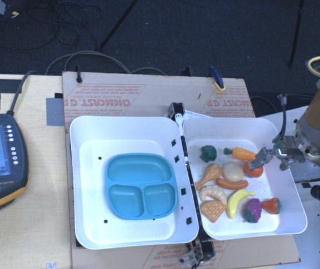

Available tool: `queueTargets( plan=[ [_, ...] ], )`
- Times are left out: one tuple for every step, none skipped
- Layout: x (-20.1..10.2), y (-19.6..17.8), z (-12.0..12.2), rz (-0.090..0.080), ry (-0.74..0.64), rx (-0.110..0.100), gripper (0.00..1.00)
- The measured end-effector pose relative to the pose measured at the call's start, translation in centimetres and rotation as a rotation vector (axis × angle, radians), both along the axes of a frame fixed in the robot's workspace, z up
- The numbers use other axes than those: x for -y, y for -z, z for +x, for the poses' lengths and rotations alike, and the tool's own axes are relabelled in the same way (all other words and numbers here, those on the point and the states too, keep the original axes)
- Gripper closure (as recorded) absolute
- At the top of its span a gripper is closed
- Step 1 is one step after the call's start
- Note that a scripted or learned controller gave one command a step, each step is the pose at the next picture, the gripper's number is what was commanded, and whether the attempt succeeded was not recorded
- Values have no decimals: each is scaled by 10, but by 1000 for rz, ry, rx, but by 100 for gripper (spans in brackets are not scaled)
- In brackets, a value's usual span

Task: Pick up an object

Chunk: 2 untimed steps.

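Right bin (286, 220); gripper (259, 161) touching tomato (254, 170); finger opening unclear.

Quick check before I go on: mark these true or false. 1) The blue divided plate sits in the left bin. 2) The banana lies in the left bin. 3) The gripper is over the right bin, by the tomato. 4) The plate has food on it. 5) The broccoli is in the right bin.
1) True: the blue divided plate lies in the left bin.
2) False: the banana is in the right bin.
3) True: the gripper is by the tomato.
4) False: its compartments are bare.
5) True: the broccoli lies there.
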State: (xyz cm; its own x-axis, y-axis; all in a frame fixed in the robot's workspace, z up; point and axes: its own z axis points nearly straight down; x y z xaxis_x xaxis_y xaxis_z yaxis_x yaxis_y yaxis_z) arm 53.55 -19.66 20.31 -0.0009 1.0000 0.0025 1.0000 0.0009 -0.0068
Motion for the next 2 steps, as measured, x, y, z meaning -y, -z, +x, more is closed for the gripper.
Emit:
queueTargets(
  plan=[
    [-46, 42, -38, 4, -2, -7, 0],
    [-67, 103, -5, -5, 3, 13, 0]
  ],
)
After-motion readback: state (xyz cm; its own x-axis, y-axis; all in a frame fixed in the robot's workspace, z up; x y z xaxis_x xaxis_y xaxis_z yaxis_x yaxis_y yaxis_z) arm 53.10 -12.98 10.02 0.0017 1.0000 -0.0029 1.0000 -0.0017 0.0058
